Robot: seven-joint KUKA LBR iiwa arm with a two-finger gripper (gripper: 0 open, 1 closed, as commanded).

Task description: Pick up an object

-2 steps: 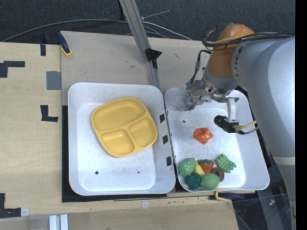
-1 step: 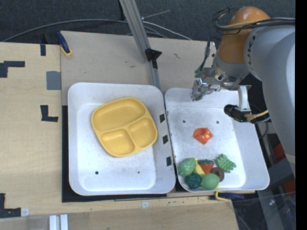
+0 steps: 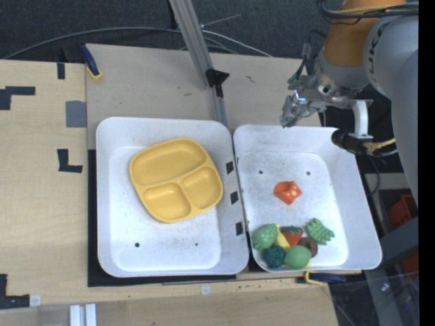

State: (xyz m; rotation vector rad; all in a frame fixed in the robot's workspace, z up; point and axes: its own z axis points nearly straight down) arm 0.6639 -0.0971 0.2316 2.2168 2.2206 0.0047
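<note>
A small red-orange object (image 3: 287,191) lies alone near the middle of the right bin (image 3: 353,182). A cluster of toy foods sits at that bin's front: a light green piece (image 3: 266,236), a red and yellow piece (image 3: 291,236), a dark teal piece (image 3: 274,256), a round green piece (image 3: 298,257) and a leafy green piece (image 3: 319,231). My gripper (image 3: 292,112) hangs above the right bin's back rim, well behind the red-orange object, with nothing seen between its fingers.
The left bin (image 3: 112,202) holds a yellow divided plate (image 3: 176,179). A grey metal pole (image 3: 197,43) slants down to the bins' back edge. A blue and yellow clamp (image 3: 91,62) sits at the bench's back left.
</note>
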